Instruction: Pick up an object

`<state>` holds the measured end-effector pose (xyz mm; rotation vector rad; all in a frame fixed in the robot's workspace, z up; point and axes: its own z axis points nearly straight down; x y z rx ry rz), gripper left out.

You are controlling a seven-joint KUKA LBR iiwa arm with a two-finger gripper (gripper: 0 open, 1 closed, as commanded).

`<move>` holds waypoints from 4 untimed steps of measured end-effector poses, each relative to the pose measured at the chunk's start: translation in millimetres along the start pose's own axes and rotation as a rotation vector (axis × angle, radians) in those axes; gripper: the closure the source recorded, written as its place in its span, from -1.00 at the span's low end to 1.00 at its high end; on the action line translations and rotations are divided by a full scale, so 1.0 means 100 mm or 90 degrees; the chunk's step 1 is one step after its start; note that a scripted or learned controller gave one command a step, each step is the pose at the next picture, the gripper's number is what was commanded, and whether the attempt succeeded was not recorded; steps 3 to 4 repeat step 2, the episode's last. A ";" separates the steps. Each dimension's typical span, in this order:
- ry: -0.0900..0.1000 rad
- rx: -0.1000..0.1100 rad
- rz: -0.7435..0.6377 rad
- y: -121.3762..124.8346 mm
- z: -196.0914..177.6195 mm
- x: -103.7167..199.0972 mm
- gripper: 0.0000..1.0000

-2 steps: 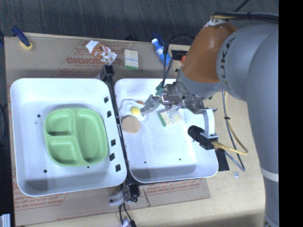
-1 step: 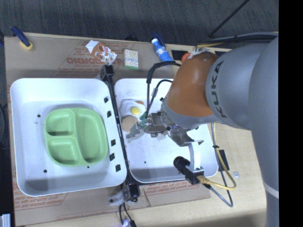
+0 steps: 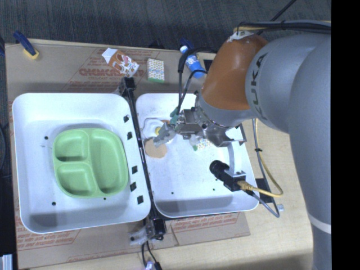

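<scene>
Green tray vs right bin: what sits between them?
In the camera view, the green tray lies in the left bin. Between it and the right bin: bare white bin floor, then the black divider strip where the bins meet.

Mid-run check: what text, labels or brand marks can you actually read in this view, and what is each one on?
"KUKA": partly visible grey lettering on the arm's grey link, running up its side.
Red print on the cardboard sheet above the left bin: too blurred to read.
Small packet on the cardboard: patterned, no legible text.
</scene>
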<state>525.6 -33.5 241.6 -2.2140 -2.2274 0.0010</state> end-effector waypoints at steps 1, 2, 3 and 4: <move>0.000 0.000 0.000 0.00 0.00 0.00 -1.00; 0.000 0.003 0.000 -0.42 0.51 0.19 -1.00; 0.000 0.003 0.000 -0.42 0.51 0.19 -1.00; 0.000 0.003 0.000 -0.42 0.51 0.19 -1.00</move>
